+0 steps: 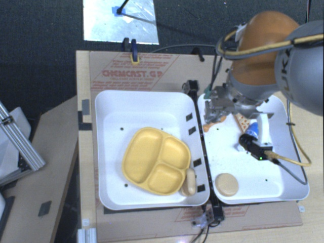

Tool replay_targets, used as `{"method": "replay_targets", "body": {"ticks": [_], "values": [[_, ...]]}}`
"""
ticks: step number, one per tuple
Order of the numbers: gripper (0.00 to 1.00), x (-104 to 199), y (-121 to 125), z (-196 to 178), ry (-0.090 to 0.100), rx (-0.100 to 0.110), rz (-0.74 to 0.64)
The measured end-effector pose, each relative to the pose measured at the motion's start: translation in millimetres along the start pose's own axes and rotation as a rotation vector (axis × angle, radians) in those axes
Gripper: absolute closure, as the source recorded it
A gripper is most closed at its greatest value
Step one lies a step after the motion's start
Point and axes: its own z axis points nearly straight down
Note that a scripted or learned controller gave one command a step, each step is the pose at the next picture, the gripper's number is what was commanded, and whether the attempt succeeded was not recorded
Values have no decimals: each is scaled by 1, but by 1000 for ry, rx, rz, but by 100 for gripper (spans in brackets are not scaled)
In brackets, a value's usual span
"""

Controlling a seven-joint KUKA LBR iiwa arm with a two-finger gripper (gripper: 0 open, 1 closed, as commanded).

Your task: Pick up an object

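Observation:
My gripper (pixel 216 110) hangs low over the far left corner of the right bin (pixel 283 186), close to the wall between the bins. A small orange-brown piece (pixel 218 118) peeks out just under it; whether it is held is unclear. To its right lies an orange checked wedge (pixel 242 120), and beyond that a white tube with a blue end (pixel 259 128). A tan round disc (pixel 227 184) rests at the near left of the right bin.
The left bin (pixel 116 110) holds a yellow divided plate (pixel 156 160), with a small beige lump (pixel 190 181) against the plate's near right rim. The arm's orange band and grey body (pixel 263 44) loom over the right bin's far side.

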Motion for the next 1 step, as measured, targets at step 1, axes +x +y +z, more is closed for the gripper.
{"method": "replay_targets", "body": {"ticks": [1], "values": [[100,49,-14,22,1,2,0]]}}
